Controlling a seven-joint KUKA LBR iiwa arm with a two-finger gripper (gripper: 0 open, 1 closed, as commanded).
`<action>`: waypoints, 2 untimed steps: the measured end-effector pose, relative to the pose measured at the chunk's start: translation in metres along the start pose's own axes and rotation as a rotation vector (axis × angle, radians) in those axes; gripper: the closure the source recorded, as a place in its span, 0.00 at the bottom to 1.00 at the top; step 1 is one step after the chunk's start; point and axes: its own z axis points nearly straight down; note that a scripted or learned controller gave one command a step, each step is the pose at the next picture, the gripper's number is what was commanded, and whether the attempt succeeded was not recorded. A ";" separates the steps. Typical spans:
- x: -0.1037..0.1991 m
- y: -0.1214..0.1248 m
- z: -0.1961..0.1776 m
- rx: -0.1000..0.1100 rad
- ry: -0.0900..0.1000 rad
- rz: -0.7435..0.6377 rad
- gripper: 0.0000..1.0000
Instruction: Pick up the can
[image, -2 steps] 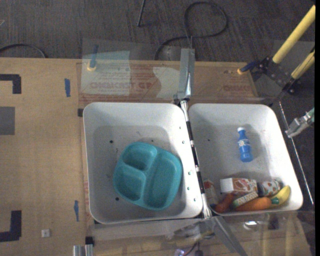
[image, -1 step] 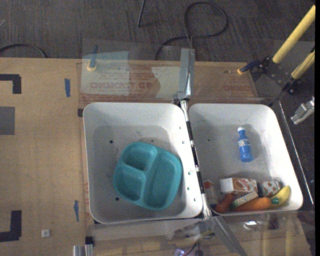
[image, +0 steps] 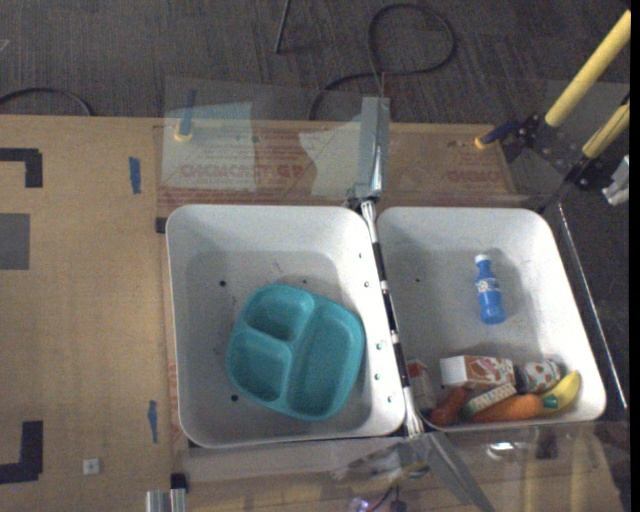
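- Pincer: I cannot tell whether it is apart or together.
- Can (image: 484, 371) lies on its side by the right bin's (image: 440, 235) front edge, beside a banana (image: 566, 391).
- Blue bottle (image: 488, 289) lies mid-bin.
- Teal tray (image: 295, 350) sits in the left bin (image: 200, 240).

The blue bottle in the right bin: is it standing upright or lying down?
Lying down. The blue bottle shows its full length on the right bin's floor, cap toward the far wall.

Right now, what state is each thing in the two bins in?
Teal divided plate: flat, right side up, in the left bin.
Blue bottle: lying on its side, apart from the rest, in the right bin.
Can: on its side in the heap at the near wall.
Banana: against the near right corner.
Carrot: lying flat in the heap.
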 end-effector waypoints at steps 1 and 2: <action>-0.011 0.042 -0.018 0.000 0.000 0.056 1.00; -0.020 0.080 -0.017 0.000 0.000 0.117 1.00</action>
